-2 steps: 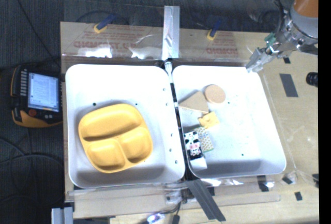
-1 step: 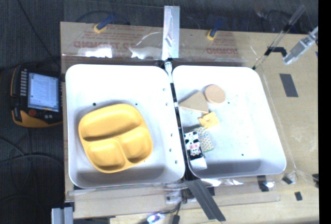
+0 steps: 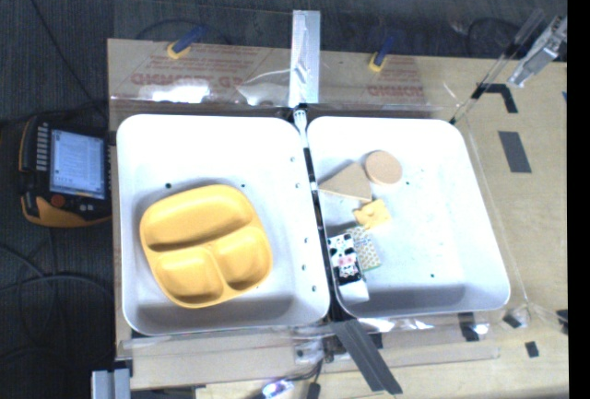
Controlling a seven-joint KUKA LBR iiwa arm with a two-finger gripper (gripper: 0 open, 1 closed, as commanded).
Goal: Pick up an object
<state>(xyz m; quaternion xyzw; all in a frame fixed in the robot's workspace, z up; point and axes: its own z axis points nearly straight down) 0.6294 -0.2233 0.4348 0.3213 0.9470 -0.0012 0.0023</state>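
A yellow divided plate (image 3: 206,244) lies in the left bin (image 3: 147,139). In the right bin (image 3: 452,222), near its left wall, lie a round tan wooden disc (image 3: 383,168), a tan wedge-shaped block (image 3: 346,181), a small yellow cheese-like piece (image 3: 372,215) and a patterned black-and-white and green packet (image 3: 350,253).
A yellow and grey handheld pendant with a screen (image 3: 66,170) sits left of the bench. Two yellow-blue clamps (image 3: 184,42) (image 3: 383,56) hold the back board. A metal bracket (image 3: 305,56) stands upright behind the bins' shared wall. Dark tape marks (image 3: 513,150) dot the bench at right.
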